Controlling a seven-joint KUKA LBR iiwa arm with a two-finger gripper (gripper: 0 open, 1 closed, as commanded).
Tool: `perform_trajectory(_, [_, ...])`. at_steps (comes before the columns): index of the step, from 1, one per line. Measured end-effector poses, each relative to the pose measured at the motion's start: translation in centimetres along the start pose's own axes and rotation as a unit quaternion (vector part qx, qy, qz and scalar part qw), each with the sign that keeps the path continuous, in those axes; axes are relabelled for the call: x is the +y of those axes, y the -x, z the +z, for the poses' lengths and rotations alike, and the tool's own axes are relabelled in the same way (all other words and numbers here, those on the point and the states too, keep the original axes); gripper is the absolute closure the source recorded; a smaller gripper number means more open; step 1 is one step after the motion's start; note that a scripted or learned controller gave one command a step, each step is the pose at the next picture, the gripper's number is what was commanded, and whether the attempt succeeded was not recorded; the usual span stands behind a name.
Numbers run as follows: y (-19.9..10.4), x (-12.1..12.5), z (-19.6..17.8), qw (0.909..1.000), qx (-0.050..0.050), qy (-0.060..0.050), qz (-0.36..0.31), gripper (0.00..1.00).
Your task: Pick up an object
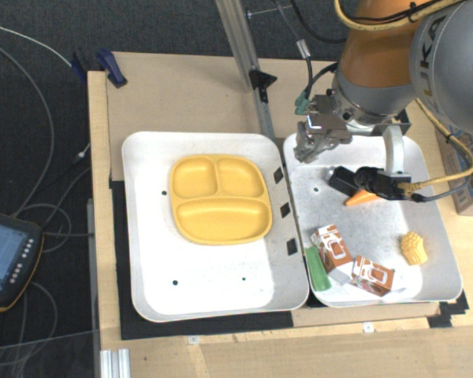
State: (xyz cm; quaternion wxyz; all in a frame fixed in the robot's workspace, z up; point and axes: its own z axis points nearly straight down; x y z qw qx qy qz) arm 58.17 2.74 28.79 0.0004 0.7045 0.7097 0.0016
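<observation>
Yellow divided plate (220,198): one, left bin. Right bin: two cartons (332,247), one corn (413,247), one carrot (362,198). Fingers (309,150) state unclear.

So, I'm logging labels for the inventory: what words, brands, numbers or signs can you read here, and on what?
None can be read.
Two small cartons in the right bin: red-and-white print, too blurred to read.
Handheld screen at the left edge: display lit, too small to read.
Yellow divided plate, corn cob toy, green piece and arm: no marking visible.
</observation>
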Motion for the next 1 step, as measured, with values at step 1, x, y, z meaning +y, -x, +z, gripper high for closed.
perform_trajectory(1, [-4.51,-0.09,1.3,1.0,0.0,-0.003,0.001,1.0])
